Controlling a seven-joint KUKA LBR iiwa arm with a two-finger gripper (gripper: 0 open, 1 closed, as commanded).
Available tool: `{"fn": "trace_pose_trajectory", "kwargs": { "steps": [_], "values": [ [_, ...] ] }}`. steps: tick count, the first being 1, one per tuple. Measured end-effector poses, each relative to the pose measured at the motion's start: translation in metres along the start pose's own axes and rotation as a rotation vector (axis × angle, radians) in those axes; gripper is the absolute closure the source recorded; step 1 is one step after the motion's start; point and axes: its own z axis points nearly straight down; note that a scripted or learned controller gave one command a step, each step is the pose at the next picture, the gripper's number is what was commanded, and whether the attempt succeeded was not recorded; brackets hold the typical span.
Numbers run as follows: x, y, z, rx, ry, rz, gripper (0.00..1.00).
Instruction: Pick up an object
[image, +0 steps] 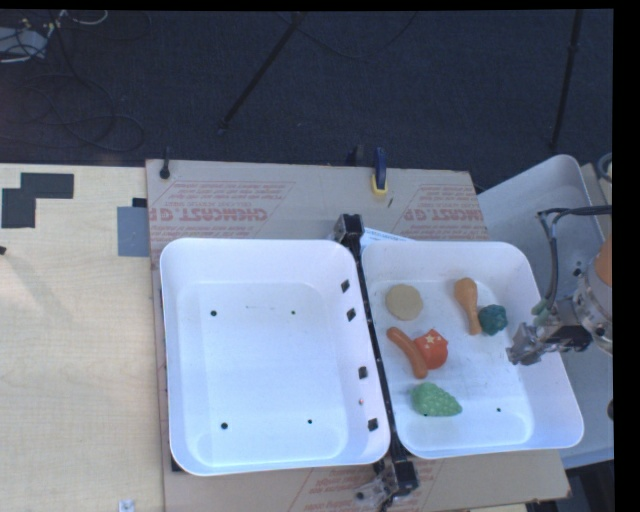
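The right bin (545, 420) holds several toy foods: a tan round cookie (404, 301), an orange drumstick (467, 302), a dark teal lump (492, 319), a red block (432, 347), an orange sausage (406, 352) and a green leafy piece (435, 401). My gripper (526, 350) hangs over the bin's right side, just right of and below the teal lump, touching none of the objects. Its fingers look small and dark, and nothing shows between them.
The left bin (185, 400) sits beside the right one, joined by a black clamped divider (362, 330). Both rest on a cardboard sheet (250, 205) on a pale wooden bench (70, 350). A grey surface (540, 200) lies at the right.
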Motion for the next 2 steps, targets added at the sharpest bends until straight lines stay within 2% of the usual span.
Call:
{"fn": "trace_pose_trajectory", "kwargs": {
  "steps": [1, 2],
  "values": [
    [0.069, 0.001, -0.088, -0.014, 0.0, -0.013, 1.0],
    [0.173, 0.0, -0.099, -0.008, 0.002, -0.017, 1.0]
  ]
}}
